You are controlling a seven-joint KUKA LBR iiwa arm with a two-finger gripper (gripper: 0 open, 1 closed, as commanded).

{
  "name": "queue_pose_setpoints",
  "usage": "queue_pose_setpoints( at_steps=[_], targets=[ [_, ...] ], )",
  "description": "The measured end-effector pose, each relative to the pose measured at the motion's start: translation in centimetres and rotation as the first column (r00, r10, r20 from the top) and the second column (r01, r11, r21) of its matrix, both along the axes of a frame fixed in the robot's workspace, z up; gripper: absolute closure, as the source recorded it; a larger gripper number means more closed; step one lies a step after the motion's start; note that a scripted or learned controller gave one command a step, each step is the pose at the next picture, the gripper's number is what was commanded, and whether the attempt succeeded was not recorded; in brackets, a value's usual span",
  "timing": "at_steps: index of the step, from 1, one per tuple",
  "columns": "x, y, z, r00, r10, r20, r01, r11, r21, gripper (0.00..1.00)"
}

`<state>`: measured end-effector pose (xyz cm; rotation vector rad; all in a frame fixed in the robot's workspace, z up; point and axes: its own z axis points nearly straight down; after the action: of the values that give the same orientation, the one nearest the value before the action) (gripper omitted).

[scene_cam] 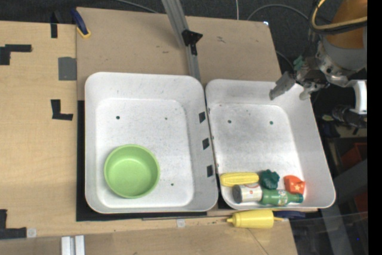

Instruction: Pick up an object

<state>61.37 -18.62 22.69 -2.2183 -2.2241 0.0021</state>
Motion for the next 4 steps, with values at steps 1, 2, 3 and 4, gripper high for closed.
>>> queue_pose_setpoints(
  at_steps=[1,2,3,4],
  targets=[
    [0.0,0.0,0.0,1.000,0.000,0.000,0.000,1.000,0.000,0.00],
    [0.0,-0.9,-5.8,1.000,-0.002,-0.006,0.002,1.000,0.000,0.00],
    [0.7,-1.0,-11.8,1.000,0.000,-0.005,0.000,1.000,0.000,0.00],
    [0.7,-0.9,-14.0,1.000,0.000,-0.002,0.000,1.000,-0.001,0.00]
  ],
)
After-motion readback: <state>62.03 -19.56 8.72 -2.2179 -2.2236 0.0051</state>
